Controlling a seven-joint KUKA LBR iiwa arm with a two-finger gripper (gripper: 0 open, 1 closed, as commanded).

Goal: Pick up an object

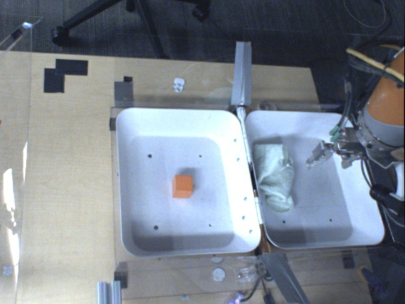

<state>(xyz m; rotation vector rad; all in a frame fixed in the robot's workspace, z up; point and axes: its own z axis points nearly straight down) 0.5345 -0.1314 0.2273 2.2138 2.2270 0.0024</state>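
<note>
Two shallow white bins side by side on the bench. Small orange cube (183, 186) sits near the middle of the left bin (136, 233); crumpled white cloth (274, 175) lies along the right bin's (364, 233) left wall. My gripper (321, 153) hangs over the right bin's upper middle, nothing visibly held; finger spread I cannot tell.

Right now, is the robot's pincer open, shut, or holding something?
Pincer: over the right white bin, too small and blurred to tell open from shut; nothing seen held.
</note>
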